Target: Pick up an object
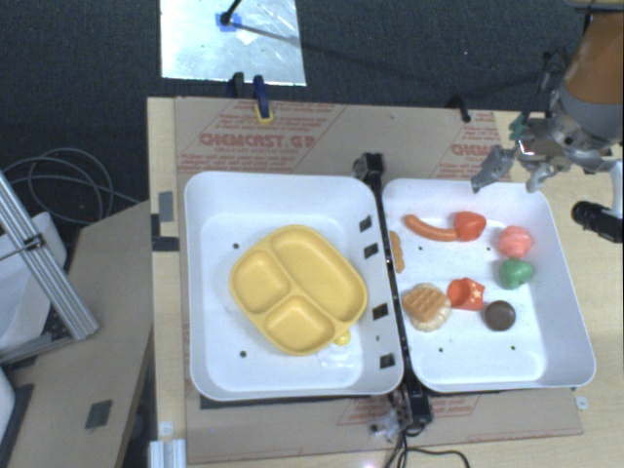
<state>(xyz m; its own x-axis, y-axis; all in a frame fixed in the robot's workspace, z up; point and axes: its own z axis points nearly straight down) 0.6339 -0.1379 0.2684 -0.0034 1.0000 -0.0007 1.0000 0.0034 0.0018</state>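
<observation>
Above the right bin (561, 354) I see my gripper (509, 172). Its fingers (487, 175) are wide, holding nothing. Toy food (468, 293) lies below.

Tool (511, 171) open, empty, above right bin (561, 354) far rim; toy foods inside.

An orange band is seen on the arm (597, 61), above a grey metallic wrist. Two slim grey fingers are carried by the gripper (514, 175).
</observation>
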